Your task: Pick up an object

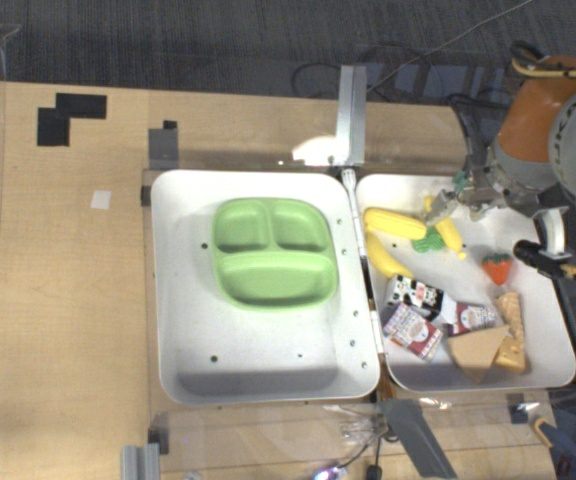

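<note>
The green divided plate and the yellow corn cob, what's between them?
In the camera view, between the green divided plate and the corn cob run only the two white bins' adjoining rims; no loose object lies there.

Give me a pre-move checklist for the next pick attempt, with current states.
1. Tool over the right bin: ok, at its far edge.
2. Object between the tool's tips: cannot tell, too small and blurred.
3. Nearest targets: ok, yellow corn and banana lie just below the tool.
4. Clutter: not ok, printed packets and tan blocks crowd together at the near end.
5. Green tray in the left bin: ok, flat, compartments unfilled.
6. Strawberry: ok, lying apart from the others.
</note>
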`<move>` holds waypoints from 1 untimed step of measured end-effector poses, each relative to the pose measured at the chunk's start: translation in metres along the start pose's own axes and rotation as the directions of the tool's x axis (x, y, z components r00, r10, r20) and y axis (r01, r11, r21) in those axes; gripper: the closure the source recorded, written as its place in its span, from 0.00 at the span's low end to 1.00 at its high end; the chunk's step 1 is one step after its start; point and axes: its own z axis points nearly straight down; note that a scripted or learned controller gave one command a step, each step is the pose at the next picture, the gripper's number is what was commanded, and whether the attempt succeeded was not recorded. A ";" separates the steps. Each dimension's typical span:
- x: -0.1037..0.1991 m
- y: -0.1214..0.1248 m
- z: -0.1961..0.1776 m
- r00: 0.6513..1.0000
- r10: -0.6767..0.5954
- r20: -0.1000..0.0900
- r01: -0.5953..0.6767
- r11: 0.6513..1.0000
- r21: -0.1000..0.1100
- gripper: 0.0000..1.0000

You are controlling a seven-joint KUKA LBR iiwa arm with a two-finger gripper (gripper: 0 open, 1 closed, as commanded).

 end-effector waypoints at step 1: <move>0.002 0.003 -0.013 1.000 -0.006 0.000 0.006 1.000 -0.002 1.00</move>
